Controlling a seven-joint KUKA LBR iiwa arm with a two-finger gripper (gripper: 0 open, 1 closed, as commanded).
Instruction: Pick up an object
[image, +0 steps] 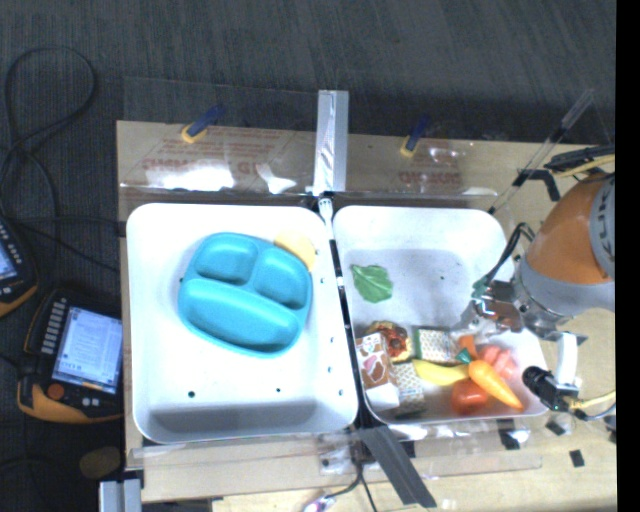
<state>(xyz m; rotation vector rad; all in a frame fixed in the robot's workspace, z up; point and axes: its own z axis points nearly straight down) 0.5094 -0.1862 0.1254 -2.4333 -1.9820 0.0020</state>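
The right bin (420, 225) holds a pile of toy food along its front wall: an orange carrot (492, 380), a yellow banana (440, 372), a red tomato (468, 397) and small printed boxes (375, 360). A green leaf-like piece (373, 283) lies alone near the bin's left wall. My gripper (497, 306) hangs low at the bin's right side, just above and behind the carrot. The wrist with its orange band (570, 240) rises to the right of it. Nothing is seen held.
The left bin (160, 390) carries a blue divided plate (246, 291) with a small yellow piece (297, 247) at its upper right corner. A metal divider (331, 140) stands behind where the bins meet. Handheld devices (75, 355) lie off the bench to the left.
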